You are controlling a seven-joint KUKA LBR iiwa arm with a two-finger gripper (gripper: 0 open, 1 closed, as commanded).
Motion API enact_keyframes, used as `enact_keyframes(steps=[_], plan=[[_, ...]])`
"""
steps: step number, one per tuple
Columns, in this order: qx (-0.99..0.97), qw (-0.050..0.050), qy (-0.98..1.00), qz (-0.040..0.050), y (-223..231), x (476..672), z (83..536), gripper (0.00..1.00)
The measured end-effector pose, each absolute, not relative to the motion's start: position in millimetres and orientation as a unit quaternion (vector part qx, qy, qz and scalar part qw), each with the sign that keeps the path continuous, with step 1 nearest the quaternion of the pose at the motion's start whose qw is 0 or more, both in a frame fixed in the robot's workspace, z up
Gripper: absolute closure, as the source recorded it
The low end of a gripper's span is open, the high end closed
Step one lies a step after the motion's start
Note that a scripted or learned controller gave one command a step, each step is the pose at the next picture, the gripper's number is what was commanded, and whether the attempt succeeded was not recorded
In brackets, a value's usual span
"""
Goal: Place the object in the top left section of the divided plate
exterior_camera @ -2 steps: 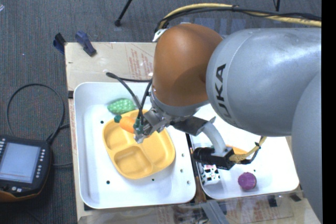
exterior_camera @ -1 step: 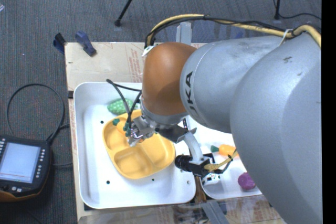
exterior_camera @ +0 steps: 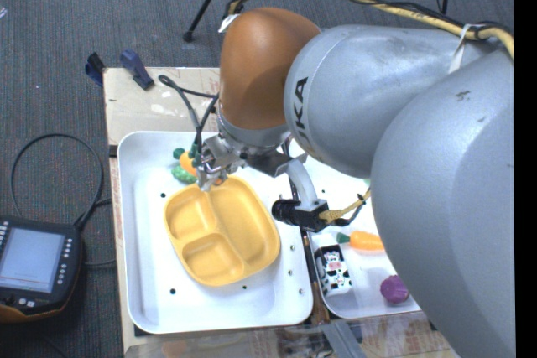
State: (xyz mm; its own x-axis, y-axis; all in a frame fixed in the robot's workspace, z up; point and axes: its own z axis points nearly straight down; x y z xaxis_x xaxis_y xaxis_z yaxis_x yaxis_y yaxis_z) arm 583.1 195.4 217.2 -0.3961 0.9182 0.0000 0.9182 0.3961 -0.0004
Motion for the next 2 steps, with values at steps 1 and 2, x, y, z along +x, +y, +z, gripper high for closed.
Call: enact_keyframes(steps=[1, 2], plan=[[-0.539, 0.003, -0.842, 0.0031, 196, 526.5, 197, 1.0], [-0.529, -0.001, -0.849, 0.0002, 143, 573.2, 241, 1.0]])
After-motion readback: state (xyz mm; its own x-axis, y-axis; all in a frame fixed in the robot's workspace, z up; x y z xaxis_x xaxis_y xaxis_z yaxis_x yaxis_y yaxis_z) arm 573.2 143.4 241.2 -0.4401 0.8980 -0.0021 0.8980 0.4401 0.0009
